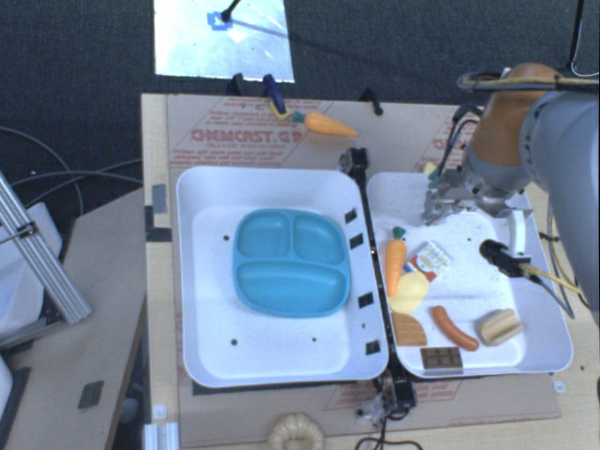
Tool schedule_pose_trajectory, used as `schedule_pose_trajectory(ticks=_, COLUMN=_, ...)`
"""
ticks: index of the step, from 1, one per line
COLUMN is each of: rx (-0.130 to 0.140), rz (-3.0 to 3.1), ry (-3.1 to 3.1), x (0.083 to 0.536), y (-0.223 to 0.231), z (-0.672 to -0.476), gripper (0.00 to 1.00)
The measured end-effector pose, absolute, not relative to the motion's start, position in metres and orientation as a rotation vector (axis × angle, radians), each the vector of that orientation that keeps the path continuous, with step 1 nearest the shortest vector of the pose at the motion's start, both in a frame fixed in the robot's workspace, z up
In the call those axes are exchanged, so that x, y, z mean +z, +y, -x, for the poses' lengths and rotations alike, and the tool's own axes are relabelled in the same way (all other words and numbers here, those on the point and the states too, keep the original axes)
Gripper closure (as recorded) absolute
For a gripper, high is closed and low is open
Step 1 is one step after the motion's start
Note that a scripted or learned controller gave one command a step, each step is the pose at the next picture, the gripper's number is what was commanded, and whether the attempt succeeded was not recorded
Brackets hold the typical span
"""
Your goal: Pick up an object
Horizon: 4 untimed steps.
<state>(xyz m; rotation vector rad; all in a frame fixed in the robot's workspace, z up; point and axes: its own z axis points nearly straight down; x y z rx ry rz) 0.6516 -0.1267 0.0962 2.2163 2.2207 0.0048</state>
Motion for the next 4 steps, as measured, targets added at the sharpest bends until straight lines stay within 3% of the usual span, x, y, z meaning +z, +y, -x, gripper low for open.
schedule_pose_trajectory(ticks=3, rx=0.005, rz=-2.213, ry=2.225, x=0.227, y=-0.119, z=-0.645, gripper=1.0)
schedule_pose_trajectory(ticks=4, rx=0.001, rz=-2.213, ry=2.23, x=0.218, y=-0.069, z=-0.632, gripper=1.0)
